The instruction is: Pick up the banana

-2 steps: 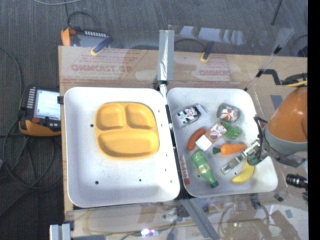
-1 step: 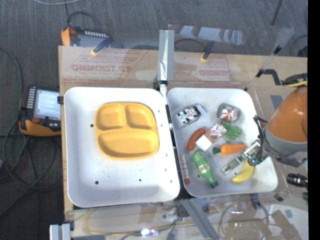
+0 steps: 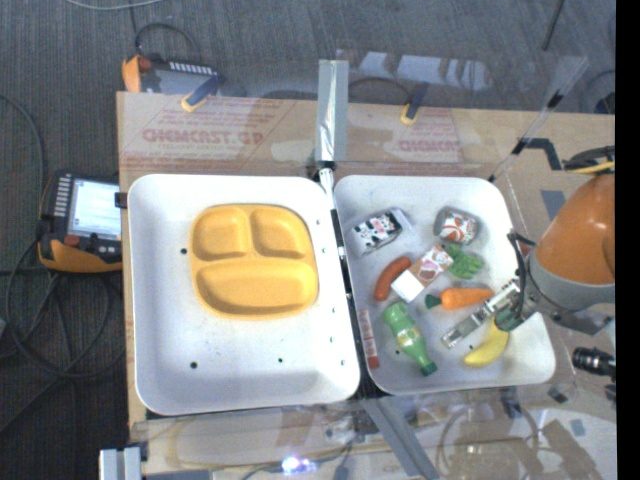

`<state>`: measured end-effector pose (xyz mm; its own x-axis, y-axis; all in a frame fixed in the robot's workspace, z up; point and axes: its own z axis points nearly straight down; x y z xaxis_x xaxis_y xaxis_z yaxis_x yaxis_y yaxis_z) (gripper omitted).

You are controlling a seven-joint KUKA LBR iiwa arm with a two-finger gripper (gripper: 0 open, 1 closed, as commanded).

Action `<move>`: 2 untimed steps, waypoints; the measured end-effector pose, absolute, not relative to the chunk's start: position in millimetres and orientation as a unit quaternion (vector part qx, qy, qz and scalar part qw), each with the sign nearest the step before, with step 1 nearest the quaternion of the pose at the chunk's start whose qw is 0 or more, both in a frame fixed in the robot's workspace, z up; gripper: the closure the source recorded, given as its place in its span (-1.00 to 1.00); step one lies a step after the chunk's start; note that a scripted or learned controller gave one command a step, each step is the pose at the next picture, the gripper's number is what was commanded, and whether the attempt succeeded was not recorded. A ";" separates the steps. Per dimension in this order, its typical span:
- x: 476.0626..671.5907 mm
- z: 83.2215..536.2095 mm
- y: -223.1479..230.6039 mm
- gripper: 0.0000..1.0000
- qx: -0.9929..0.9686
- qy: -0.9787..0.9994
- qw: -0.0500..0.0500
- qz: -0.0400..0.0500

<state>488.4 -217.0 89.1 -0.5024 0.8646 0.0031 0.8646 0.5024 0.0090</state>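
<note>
Two white bins: the left bin [image 3: 150,368] at nine o'clock carries one yellow tray [image 3: 255,260]. The right bin [image 3: 500,200] at three o'clock carries one banana [image 3: 489,349], one carrot [image 3: 462,297], one green bottle [image 3: 408,336], one sausage [image 3: 392,277].

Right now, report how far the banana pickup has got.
Done: the gripper has reached the right bin and sits just above-left of the banana. In hand: nothing visibly; the banana lies on the bin floor beside the carrot. Left: closing on the banana and lifting it.
</note>
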 end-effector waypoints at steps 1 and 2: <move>488.7 89.1 -216.6 -1.00 0.507 0.862 0.001 0.005; 491.2 99.0 -218.6 1.00 0.507 0.862 0.008 0.004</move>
